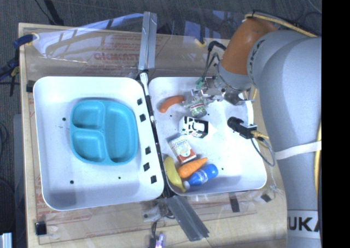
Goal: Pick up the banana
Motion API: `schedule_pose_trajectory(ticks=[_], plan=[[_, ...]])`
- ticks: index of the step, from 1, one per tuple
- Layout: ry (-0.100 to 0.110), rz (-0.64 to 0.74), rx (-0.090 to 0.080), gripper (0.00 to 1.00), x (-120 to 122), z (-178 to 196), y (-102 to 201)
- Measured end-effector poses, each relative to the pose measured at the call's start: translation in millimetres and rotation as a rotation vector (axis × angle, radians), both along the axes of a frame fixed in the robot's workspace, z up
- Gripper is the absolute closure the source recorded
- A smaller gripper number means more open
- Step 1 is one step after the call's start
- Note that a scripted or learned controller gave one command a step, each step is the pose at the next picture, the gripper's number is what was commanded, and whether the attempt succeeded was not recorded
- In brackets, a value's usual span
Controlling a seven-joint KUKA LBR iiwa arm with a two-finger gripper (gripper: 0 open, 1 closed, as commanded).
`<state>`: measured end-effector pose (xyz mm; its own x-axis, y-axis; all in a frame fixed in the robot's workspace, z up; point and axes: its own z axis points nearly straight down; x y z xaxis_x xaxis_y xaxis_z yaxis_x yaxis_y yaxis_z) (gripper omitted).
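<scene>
White letters "UKA" on the arm [298, 132]

Banana [171, 171] sits jammed in near-left corner of right bin [252, 157], vs. divider wall. Carrot [192, 167] + blue bottle [204, 175] crowd its right side, packet [182, 148] just beyond. Open floor right of those. Top approach clear.

banana [171, 172] partly hidden under carrot [192, 166]; hand [198, 99] fingers too small to tell.

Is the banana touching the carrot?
Touching. In the camera view, the carrot lies across the banana near the right bin's lower left corner, with no gap between them.
</scene>
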<state>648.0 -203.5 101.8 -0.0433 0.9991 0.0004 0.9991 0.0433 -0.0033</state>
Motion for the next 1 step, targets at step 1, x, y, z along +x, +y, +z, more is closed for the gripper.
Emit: schedule_pose_trajectory(ticks=[1], plan=[[-0.002, 0.032, -0.001, 1.00, 2.8, 77.7, 52.3]])
